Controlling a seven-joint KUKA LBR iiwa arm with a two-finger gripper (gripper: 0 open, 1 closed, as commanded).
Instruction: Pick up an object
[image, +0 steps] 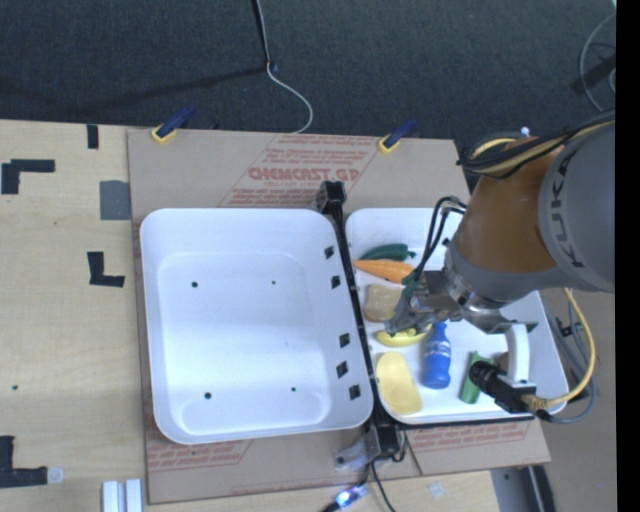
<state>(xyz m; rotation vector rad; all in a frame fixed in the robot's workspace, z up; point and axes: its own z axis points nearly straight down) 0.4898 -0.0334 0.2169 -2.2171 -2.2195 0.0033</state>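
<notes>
The right bin (545, 335) holds several small objects. An orange carrot (385, 268) lies at its far left with a green piece (388, 251) just behind it. A tan block (380, 302) sits below the carrot. A small yellow piece (398, 339) lies beside a blue bottle (436, 360), and a pale yellow oblong (398, 385) rests at the near left corner. A green item (470, 386) lies near the front edge. My gripper (410, 318) hangs low over the tan block and the small yellow piece. The arm's wrist hides the middle of the bin.
The left bin (160, 300) stands beside the right one, parted by a black divider (345, 300). Both rest on a cardboard sheet (290, 170). A black cable fitting (495, 385) on the arm hangs over the right bin's front.
</notes>
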